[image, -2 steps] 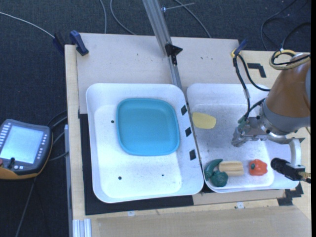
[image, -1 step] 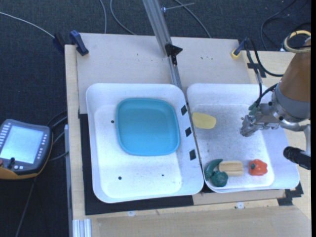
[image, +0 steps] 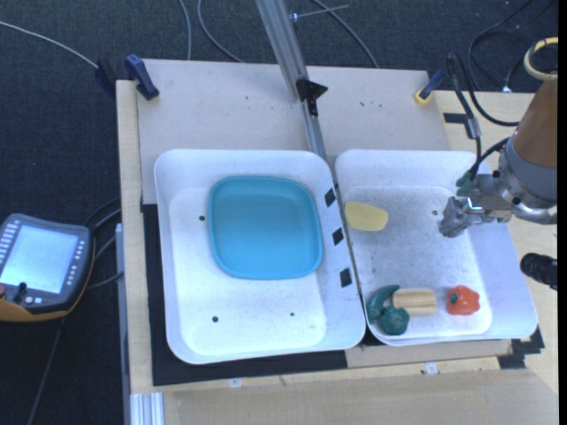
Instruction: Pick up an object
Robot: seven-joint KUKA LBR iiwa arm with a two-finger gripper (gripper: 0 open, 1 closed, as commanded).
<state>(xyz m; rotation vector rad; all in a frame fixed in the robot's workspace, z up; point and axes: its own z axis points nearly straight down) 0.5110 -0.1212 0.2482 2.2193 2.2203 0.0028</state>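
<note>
In the right bin point(image: 416, 171) a pale yellow, lemon-like piece point(image: 366, 216) lies near the left wall. Along the bin's front edge rest a dark green vegetable point(image: 387, 311), a tan bread-like stick point(image: 415, 301) and a red-orange pepper point(image: 462, 300). My gripper point(image: 451, 221) hangs above the bin's right middle, to the right of the yellow piece and up-view from the red pepper. Nothing shows between its fingers.
The left bin point(image: 177, 237) holds a turquoise square plate point(image: 265, 226). A metal post point(image: 285, 38) slants down to the seam between the bins. Blue and yellow clamps point(image: 142, 76) sit at the board's far corners. A teach pendant point(image: 40, 264) lies on the floor at left.
</note>
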